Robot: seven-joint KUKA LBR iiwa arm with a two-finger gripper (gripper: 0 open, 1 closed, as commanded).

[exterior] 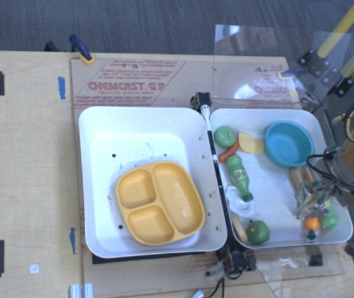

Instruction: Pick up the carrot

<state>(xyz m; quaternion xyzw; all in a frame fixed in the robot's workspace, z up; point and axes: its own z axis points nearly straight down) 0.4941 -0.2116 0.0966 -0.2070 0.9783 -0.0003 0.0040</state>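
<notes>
Hovering at lower right of frame, gripper [313,205]; jaw opening cannot tell, nothing clearly held. Carrot [228,151]: small orange piece beside green apple [224,136].

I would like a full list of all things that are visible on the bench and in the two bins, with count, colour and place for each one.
white bins: 2, white, side by side on the bench
divided plate: 1, yellow, three compartments, left bin
bowl: 1, blue, right bin, far side
carrot: 1, orange, right bin, left side, below a green round piece
green round piece: 1, green, right bin, far left corner
yellow slice: 1, yellow, between green piece and bowl
bottle: 1, green, right bin, left side
green round fruit: 1, green, right bin, near edge
small orange and green pieces: orange and green, right bin, near right corner, count unclear
gripper: 1, grey, over the right bin's right side
</notes>
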